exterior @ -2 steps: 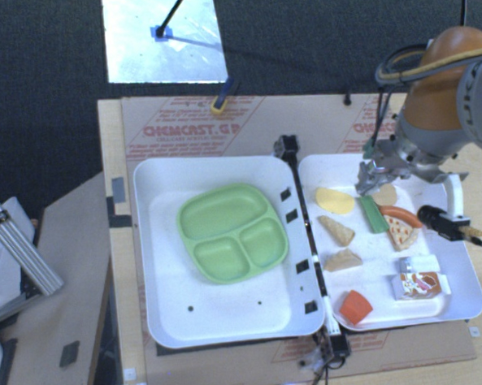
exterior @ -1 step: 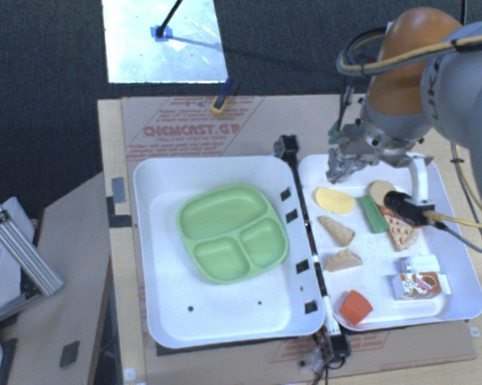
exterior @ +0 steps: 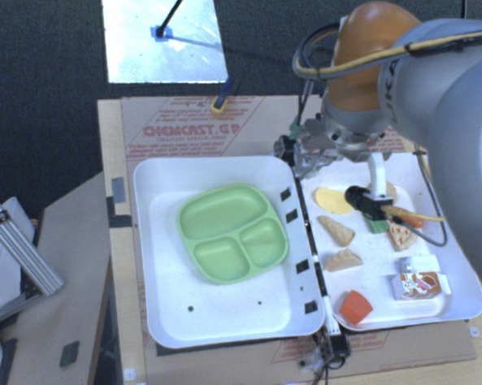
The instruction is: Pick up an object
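My gripper (exterior: pixel 301 159) hangs over the far left corner of the right bin (exterior: pixel 467 296), close to the wall between the two bins. A flat yellow piece (exterior: pixel 331 199) lies just in front of it. Further forward lie two tan wedges (exterior: pixel 338 230) (exterior: pixel 343 260), a red block (exterior: pixel 355 306), a pizza slice (exterior: pixel 402 236) and a small white box (exterior: pixel 419 282). Nothing shows between the gripper's tips.
The left bin (exterior: pixel 167 314) holds a green divided plate (exterior: pixel 231 232). A small green piece (exterior: pixel 378 225) lies near the pizza slice. The grey arm covers the right bin's far right part. A cardboard sheet (exterior: pixel 188 130) lies under both bins.
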